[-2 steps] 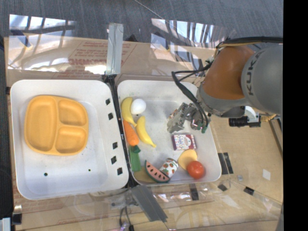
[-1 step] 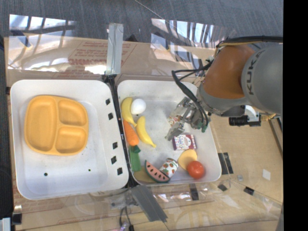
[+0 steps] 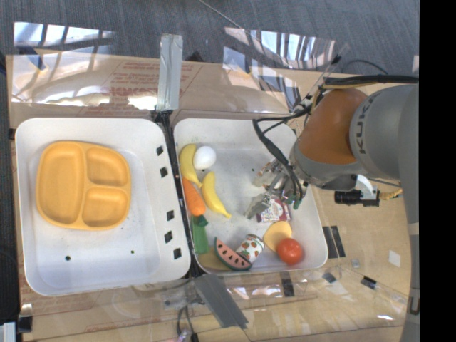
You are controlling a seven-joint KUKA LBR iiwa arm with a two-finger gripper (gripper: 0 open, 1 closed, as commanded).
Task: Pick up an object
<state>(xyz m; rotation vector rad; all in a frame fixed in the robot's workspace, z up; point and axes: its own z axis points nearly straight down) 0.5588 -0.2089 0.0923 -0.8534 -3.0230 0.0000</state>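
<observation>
Bright, even light; glare on the clear panels [image 3: 64,38]; slightly soft focus.

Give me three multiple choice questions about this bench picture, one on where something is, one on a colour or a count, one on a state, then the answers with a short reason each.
1. Where is the divided tray?
A. In the left bin
B. In the right bin
C. On the floor

2. What colour is the tray?
A. Blue
B. Yellow-orange
C. Green

3. How does the tomato lie in relation to the gripper?
A. Clamped in the gripper
B. Loose on the bin floor, apart from the gripper
C. Resting on the tray

Answers:
1. A: the tray lies flat in the left bin, alone.
2. B: its whole surface is yellow-orange against the white bin.
3. B: the tomato sits near the lower corner of the right bin, while the gripper is above it in the picture, over the toy food.
</observation>
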